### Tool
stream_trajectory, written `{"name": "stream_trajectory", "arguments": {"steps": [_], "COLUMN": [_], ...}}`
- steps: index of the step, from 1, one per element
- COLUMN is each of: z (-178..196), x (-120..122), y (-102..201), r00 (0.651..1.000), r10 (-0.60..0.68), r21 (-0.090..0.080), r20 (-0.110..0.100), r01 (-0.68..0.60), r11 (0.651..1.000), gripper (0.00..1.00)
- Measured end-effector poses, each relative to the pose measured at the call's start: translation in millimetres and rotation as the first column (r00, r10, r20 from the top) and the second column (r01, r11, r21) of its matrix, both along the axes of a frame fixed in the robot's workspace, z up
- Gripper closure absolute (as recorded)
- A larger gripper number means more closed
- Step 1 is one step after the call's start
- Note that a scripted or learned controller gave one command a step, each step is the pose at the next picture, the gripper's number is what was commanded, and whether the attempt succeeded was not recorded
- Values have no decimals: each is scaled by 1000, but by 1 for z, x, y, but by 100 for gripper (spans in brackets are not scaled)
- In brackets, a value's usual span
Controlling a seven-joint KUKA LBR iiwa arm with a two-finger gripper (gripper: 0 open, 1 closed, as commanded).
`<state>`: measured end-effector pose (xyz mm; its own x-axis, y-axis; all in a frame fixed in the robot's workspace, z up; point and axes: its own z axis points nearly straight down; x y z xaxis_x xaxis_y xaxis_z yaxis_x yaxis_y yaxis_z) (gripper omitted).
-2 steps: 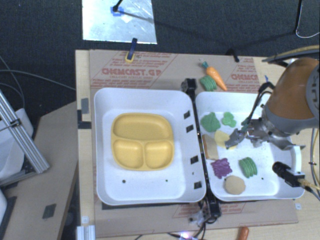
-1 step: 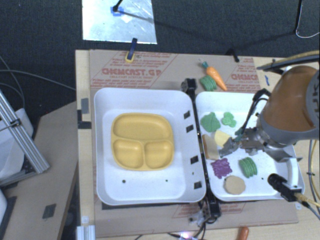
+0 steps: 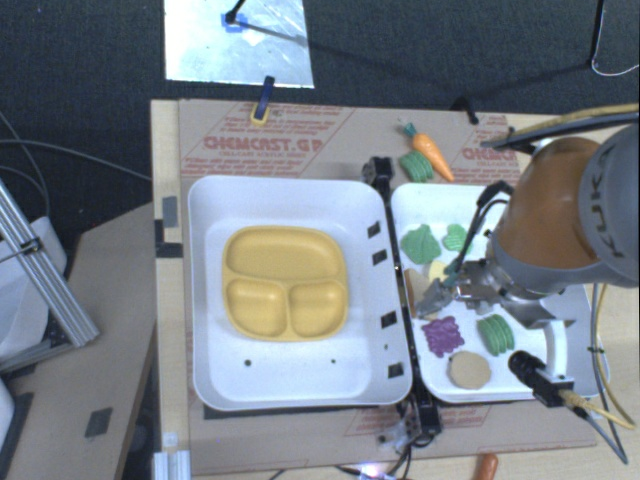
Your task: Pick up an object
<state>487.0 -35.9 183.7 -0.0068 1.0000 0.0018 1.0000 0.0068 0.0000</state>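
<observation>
The arm is reaching in from the right and hanging over the right bin, with its big orange band blocking a good chunk of that bin's far side. The jaws are sitting low near the bin's left wall, just above a purple piece, and honestly I can't tell if they're open or closed, it's all dark metal bunched together there. Nothing is visibly sitting between them. Around them in the same bin: a green leafy piece, another green bit half tucked under the arm, a ribbed green piece, and a tan round thing near the front edge. The left bin is holding a yellow tray with three sections. A toy carrot and a green lump are lying on the surface just behind the right bin.
</observation>
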Motion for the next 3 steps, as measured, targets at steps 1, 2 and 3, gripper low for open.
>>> {"name": "stream_trajectory", "arguments": {"steps": [1, 2, 3], "z": [1, -53, -40], "x": [0, -1, 0], "y": [-11, -51, -48], "r00": [1000, 1000, 1000], "r10": [-6, -9, -5], "r21": [-2, -2, -1], "r20": [2, -2, 2], "r01": [6, 9, 5], "r11": [1000, 1000, 1000], "gripper": [0, 0, 100]}}
